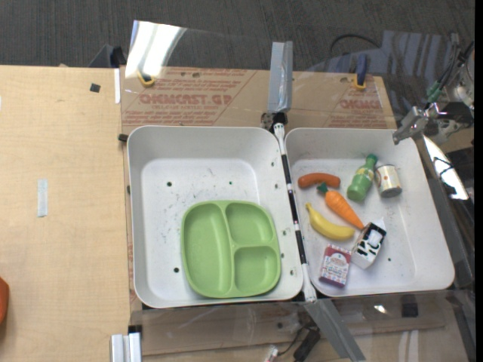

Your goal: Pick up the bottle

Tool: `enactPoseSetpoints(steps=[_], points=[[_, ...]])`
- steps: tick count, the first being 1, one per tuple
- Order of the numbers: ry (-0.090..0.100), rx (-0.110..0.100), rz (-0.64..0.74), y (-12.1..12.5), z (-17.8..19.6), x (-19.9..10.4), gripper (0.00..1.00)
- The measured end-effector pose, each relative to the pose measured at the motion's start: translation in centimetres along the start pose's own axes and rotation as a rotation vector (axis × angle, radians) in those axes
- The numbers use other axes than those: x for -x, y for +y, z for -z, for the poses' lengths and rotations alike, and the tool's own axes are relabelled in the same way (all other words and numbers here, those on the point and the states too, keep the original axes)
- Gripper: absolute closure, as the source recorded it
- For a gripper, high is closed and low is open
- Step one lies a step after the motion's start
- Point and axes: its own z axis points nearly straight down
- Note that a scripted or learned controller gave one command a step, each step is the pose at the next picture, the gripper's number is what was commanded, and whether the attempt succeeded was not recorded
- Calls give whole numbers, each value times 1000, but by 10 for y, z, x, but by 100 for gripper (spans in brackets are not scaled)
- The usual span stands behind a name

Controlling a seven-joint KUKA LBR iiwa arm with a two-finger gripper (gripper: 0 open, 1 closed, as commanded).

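The near rims of two white bins sit closest, side by side on a wooden bench (60,202). The left bin (151,164) holds a green plate (230,249) with three parts, lying flat toward the near side. Little dark specks dot the white floor of this bin. The right bin (423,262) holds the small things. At its near side a little pink carton (336,266) lies just beside a black and white carton (369,243). A yellow banana (330,225) lies a bit farther back, and an orange carrot (343,208) with a green top lies just behind it. A red sausage (318,179) lies farther back still, near the wall between the bins. The bottle (362,179) is green with a green cap, and it lies tilted in the far right part of the right bin, right of the sausage. A small can (389,180) lies just beside the bottle on its right. Behind both bins a brown cardboard sheet (204,96) with red letters lies flat, with a shiny clear sheet (155,47) at its far left corner. The bench is light wood and stretches off to the left. The floor (241,6) beyond is dark grey carpet. At the far right edge, past the corner of the right bin, a grey metal part with cables reaches in; this looks like the gripper (413,123), well apart from the bottle. It is too small and blurry to make out how it is set, so I cannot tell.
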Motion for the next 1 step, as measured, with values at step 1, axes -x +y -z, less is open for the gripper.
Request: enactPoseSetpoints(steps=[1], points=[[0,0,-95,43,-151,-46,0]])
